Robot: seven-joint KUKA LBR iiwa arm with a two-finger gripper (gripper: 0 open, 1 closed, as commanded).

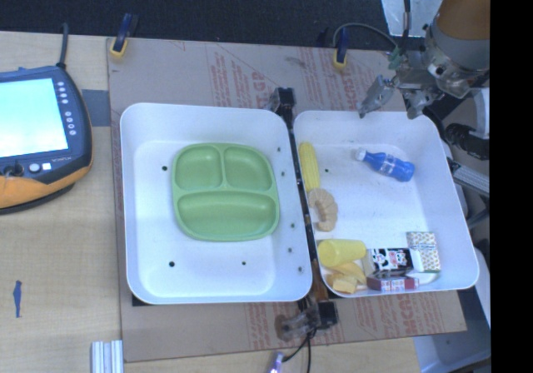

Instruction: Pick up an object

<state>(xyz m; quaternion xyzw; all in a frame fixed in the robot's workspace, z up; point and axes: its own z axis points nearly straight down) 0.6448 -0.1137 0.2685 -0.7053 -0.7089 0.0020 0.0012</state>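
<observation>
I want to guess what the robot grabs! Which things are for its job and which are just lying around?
For the job: gripper, open, above the right bin; blue bottle; corn cob; yellow cup; small cartons.

Just lying around: green plate in the left bin; tablet; blue clamps.

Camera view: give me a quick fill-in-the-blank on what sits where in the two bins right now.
1. The green divided plate lies in the ____ bin.
2. The blue bottle lies in the ____ bin.
3. The corn cob lies along that bin's ____ wall.
4. The gripper is spread ____ above the right bin's far edge.

Missing words: left; right; left; open
</observation>
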